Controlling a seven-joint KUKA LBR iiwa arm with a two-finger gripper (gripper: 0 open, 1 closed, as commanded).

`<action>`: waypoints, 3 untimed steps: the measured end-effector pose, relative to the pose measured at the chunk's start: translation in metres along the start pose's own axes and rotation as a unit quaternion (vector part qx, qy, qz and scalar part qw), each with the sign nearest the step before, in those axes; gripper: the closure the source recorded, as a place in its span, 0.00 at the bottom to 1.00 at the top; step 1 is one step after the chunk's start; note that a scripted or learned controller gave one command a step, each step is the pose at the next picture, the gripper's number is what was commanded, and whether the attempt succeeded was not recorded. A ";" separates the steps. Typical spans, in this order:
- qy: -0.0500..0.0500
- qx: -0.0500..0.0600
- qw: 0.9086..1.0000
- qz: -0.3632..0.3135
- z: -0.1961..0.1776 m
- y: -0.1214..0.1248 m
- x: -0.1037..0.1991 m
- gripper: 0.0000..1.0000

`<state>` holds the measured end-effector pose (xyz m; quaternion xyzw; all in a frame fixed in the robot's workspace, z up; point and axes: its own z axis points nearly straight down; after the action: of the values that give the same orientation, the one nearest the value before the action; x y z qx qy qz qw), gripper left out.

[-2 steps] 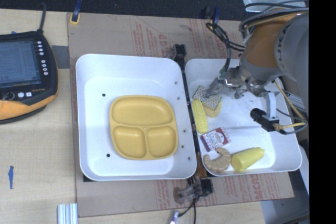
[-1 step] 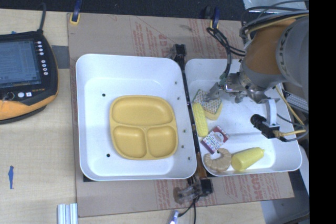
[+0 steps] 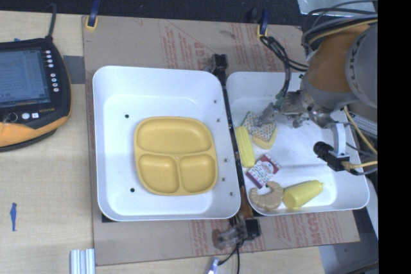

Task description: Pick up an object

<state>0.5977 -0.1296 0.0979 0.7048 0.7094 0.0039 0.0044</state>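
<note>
Gripper (image 3: 268, 116) down in right white bin (image 3: 347, 199), jaws' spread impossible to tell; touched pale waffle-textured wedge (image 3: 263, 133), yellow ridged corn cob (image 3: 244, 145) just beside.

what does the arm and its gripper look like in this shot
The arm is a bulky rounded grey body with a wide orange band above the wrist. Black cables loop over its top and run down its left side toward the wrist. The gripper is a small metallic grey assembly with thin fingers. A black and white fitting with yellowish leads sits below the wrist, over the right bin.
</note>
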 end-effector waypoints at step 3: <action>0.000 0.008 1.000 0.001 -0.063 0.009 0.004 0.00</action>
<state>0.6064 -0.1256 0.1609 0.7054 0.7088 -0.0020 -0.0011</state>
